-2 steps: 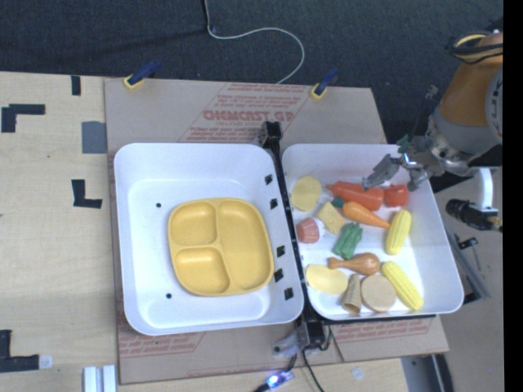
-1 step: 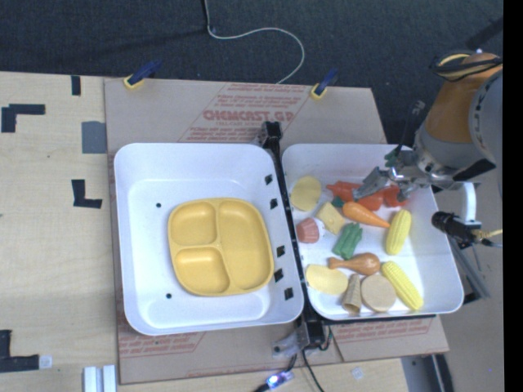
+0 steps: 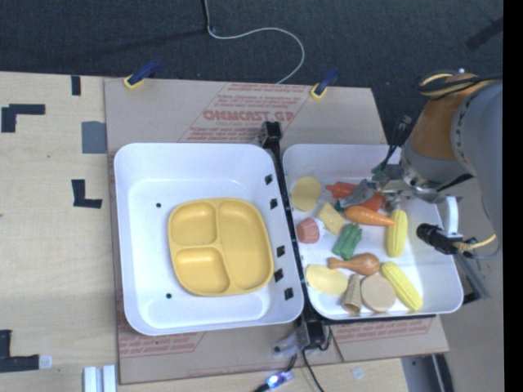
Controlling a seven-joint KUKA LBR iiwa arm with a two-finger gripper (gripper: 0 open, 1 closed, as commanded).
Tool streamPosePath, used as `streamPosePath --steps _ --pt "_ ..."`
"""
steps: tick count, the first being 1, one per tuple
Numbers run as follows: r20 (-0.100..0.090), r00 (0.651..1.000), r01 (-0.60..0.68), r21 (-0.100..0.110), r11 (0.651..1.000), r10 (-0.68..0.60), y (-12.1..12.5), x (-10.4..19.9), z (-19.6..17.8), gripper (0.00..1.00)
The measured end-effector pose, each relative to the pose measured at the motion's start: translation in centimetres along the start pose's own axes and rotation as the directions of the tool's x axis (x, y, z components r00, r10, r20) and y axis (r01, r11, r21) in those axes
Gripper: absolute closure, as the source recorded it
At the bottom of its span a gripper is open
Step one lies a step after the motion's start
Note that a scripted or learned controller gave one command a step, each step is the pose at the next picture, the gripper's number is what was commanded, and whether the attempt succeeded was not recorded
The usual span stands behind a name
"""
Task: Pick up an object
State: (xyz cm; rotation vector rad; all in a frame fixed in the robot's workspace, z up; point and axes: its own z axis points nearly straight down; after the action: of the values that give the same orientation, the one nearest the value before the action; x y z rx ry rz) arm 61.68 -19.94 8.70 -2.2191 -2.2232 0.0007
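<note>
The grey two-finger gripper (image 3: pixel 377 188) reaches in from the right and sits low over the upper part of the right-hand shallow white bin (image 3: pixel 425 305); whether it is open or closed cannot be told, since its tip is lost among the dark parts and the toys beneath it. Just under it lies an orange plastic carrot (image 3: pixel 369 216), with a small red plastic piece (image 3: pixel 343 190) beside it toward the bin's divider, but nothing can be seen clamped in the gripper. Right of the carrot stands a yellow plastic corn cob (image 3: pixel 396 233), and a second yellow corn cob (image 3: pixel 403 285) lies lower, near the bin's bottom right corner. Below the carrot are a green plastic pepper (image 3: pixel 348 239), a brown plastic chicken drumstick (image 3: pixel 356 263) and a round tan plastic slice (image 3: pixel 378 294). Toward the divider rest a pale yellow round piece (image 3: pixel 306 193), a pink-red round piece (image 3: pixel 308 230) and a pale yellow lump (image 3: pixel 326 279). Behind the gripper rises the arm (image 3: pixel 478 149), grey with its orange band. The left-hand shallow white bin (image 3: pixel 139 178) holds a yellow plastic plate with three compartments (image 3: pixel 219 246). Both bins sit on a brown cardboard sheet (image 3: pixel 237 113).
</note>
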Motion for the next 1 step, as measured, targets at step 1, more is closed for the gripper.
streamPosePath --steps 1 --pt "-0.002 1.0 0.001 -0.012 1.0 -0.001 0.42 0.2 -1.62 1.0"
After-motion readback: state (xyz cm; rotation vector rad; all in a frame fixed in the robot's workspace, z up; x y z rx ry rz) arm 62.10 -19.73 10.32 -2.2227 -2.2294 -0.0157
